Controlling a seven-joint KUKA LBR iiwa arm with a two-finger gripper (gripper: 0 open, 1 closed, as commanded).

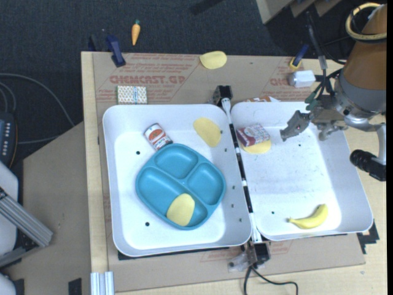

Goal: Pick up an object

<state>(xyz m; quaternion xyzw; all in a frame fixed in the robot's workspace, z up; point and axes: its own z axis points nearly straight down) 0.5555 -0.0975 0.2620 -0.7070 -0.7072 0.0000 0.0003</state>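
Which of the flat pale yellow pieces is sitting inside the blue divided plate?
The yellow piece in the blue plate's front compartment. Another yellow piece lies on the left bin's floor, and a third lies on the bench.

The right bin (344,183) is mostly bare floor through its middle. A packet (253,136) crowds its far-left corner and a banana (311,217) lies by its near edge. In the left bin (120,183), a blue tray (178,183) fills the centre.

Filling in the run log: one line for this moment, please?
arm: over right bin | gripper: near packet | banana: front of bin | held: nothing seen
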